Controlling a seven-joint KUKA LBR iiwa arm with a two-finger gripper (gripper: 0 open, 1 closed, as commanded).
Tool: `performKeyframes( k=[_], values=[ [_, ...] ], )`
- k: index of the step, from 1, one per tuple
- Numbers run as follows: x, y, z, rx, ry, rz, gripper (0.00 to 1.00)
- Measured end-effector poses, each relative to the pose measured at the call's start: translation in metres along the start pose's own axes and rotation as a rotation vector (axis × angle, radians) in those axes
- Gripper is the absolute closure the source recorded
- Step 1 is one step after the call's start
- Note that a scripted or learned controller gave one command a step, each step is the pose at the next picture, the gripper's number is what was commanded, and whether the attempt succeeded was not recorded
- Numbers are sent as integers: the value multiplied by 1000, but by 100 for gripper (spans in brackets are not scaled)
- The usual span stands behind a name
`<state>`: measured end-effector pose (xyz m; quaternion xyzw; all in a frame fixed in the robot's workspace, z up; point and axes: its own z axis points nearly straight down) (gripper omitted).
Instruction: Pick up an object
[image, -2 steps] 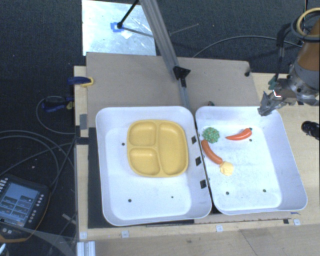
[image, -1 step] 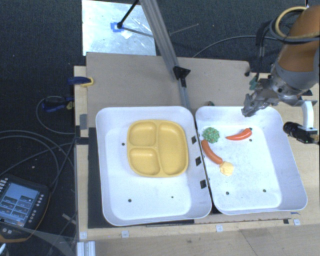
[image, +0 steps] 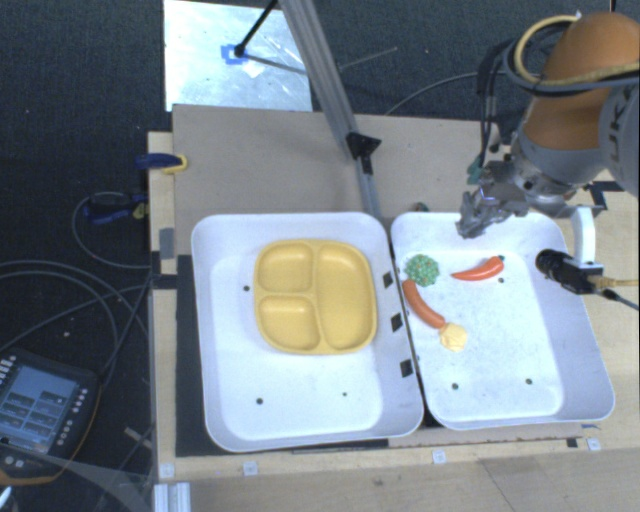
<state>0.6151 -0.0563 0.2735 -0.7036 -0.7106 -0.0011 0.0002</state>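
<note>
The camera view shows the gripper hovering above the right bin's far edge, whether spread or pressed together I cannot tell, while the red chili pepper, green broccoli, orange sausage and small yellow piece lie loose below, probably awaiting a descent.

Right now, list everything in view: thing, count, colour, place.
bins: 2, white, side by side on the bench
divided plate: 1, yellow, in the left bin
broccoli piece: 1, green, right bin, upper left
chili pepper: 1, orange-red, right bin, beside the broccoli
sausage: 1, orange-brown, right bin, below the broccoli
small yellow piece: 1, at the sausage's lower end
pendant: 1, dark, floor at left
gripper: 1, grey, above the right bin's top edge
</note>
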Motion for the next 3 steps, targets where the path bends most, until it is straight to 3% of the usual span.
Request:
performKeyframes(
  k=[3],
  values=[
    [134, -35, 38, 2, 0, 0, 100]
  ],
)
